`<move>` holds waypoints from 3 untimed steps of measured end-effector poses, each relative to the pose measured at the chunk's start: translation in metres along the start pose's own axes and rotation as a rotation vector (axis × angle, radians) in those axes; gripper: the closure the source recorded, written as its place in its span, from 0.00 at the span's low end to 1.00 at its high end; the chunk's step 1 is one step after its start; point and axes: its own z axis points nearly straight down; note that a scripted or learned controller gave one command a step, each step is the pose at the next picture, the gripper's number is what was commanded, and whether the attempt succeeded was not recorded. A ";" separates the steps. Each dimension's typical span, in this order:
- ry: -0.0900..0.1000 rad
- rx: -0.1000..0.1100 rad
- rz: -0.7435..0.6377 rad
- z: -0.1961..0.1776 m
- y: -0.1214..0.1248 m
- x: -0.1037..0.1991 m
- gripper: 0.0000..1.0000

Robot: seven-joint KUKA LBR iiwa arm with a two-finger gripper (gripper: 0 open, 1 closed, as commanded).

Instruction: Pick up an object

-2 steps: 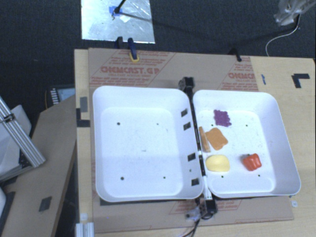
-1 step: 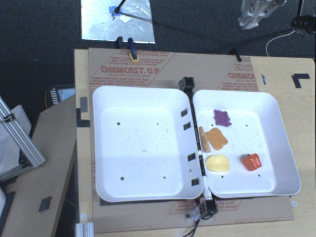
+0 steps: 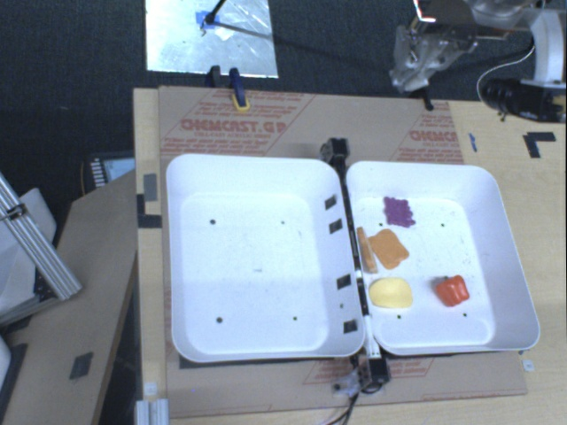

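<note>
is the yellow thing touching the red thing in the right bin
Apart. The camera view shows bare white bin floor between the yellow object and the red object.

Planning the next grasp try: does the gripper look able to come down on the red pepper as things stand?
Probably yes. The red pepper lies alone in the right bin, apart from the yellow piece and the wall. The gripper hangs above the bench behind the bins, with nothing between.

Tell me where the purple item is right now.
The purple item lies in the right bin, toward its far end, just beyond the orange piece.
</note>
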 end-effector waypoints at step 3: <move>-0.001 -0.003 0.006 0.001 -0.054 0.155 1.00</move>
